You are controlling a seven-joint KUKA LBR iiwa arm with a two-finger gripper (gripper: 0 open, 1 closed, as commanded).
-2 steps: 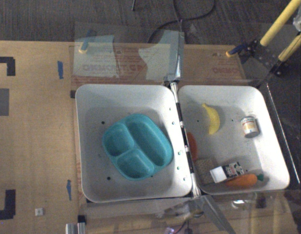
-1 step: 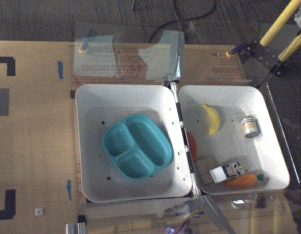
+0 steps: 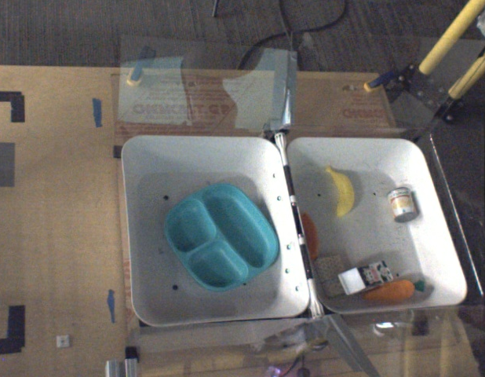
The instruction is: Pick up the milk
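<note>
Two white bins are set side by side on the tabletop [image 3: 54, 210]. The milk [image 3: 366, 276], a small carton, is found lying on its side in the right bin [image 3: 435, 210], near that bin's 6 o'clock edge. Its long axis is judged to run from about 8 o'clock to 2 o'clock, the pale end toward 8 and the printed end toward 2; which end is the top cannot be made out.

A carrot [image 3: 392, 290] is pressed against the carton's 5 o'clock side, touching or nearly so. A tan sponge-like square [image 3: 330, 269] sits just beside its 9 o'clock end. A reddish item [image 3: 308, 236] lies along the bin's left wall, a banana [image 3: 341, 190] toward 12 o'clock, a small can [image 3: 401, 204] toward 2 o'clock. A teal divided plate [image 3: 220, 235] is held in the left bin [image 3: 148, 171].

The pincer's opening, and any hold, cannot be told.

Risks, as judged: the carrot could be caught along with the carton, or the carton nudged aside, because of the crowding. The near wall leaves little room for a finger on that side. A grasp along the long axis would likely slip; closing across the short width is favoured.
</note>
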